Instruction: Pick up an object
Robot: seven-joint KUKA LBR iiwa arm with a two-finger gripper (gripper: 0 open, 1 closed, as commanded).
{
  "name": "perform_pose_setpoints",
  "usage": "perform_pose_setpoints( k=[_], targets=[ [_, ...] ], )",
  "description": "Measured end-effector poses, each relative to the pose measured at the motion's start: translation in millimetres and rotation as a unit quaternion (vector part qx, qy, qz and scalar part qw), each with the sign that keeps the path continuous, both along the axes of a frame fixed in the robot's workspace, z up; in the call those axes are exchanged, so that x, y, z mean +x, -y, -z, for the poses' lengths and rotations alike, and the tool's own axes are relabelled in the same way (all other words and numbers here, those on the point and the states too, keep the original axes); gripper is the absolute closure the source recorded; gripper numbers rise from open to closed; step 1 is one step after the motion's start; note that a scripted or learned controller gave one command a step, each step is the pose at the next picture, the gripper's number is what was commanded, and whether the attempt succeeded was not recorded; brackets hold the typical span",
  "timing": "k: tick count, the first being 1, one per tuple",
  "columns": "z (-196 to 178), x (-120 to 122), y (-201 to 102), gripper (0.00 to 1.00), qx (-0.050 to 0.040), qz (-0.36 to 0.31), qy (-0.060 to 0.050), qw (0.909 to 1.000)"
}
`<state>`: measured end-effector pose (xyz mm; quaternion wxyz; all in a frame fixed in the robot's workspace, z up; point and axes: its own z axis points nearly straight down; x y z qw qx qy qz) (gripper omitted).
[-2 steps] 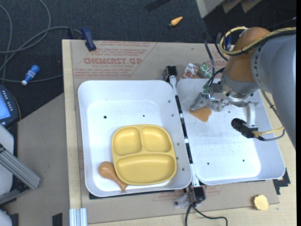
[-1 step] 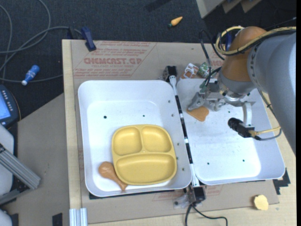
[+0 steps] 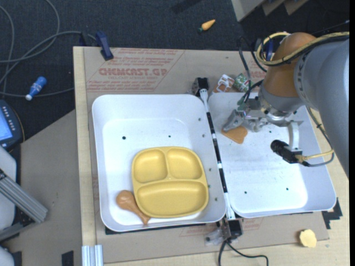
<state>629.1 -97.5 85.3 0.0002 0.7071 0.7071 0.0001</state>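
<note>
On the floor at far left, a small blue bottle (image 3: pixel 36 87) lies among grey cables (image 3: pixel 33 15) on dark carpet, well apart from the counter (image 3: pixel 83 165). A blue clip (image 3: pixel 103 45) sits at the far left corner of the cardboard sheet (image 3: pixel 138 68) that covers the counter.

Left of centre, the left bin (image 3: pixel 111 115) holds a yellow divided plate (image 3: pixel 168 181) in its near half, three compartments facing up. A tan toy drumstick (image 3: pixel 131 204) lies just beside the plate's near left corner, touching its edge.

Beyond the counter, a small orange object (image 3: pixel 207 24) rests on the carpet. Crumpled wrappers (image 3: pixel 233 82) lie at the far rim where the two bins meet.

Right of centre, the right bin (image 3: pixel 266 198) carries an orange wedge-shaped piece (image 3: pixel 237 134) near its far left corner. The grey arm (image 3: pixel 327 76), with its orange band (image 3: pixel 285 65), reaches in from the right, and its tool (image 3: pixel 239 123) hangs directly over the wedge; whether the tool is spread, pressed together or pinching the wedge cannot be told from this angle. A black cable fitting (image 3: pixel 284 149) trails off the wrist.

At near right, a yellow lump (image 3: pixel 307 238) sits on the counter outside the bins.
</note>
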Motion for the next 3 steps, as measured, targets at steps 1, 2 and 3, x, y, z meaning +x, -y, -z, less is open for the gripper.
perform_pose_setpoints(
  k=[1,2,3],
  targets=[
    [0,0,-5,0.0,0.0,0.0,0.0,1.0],
    [0,-14,0,0.0,0.0002,0.0,-0.001,1.0],
    [0,-14,-4,0.0,0.0003,0.0,0.0,1.0]
  ],
)
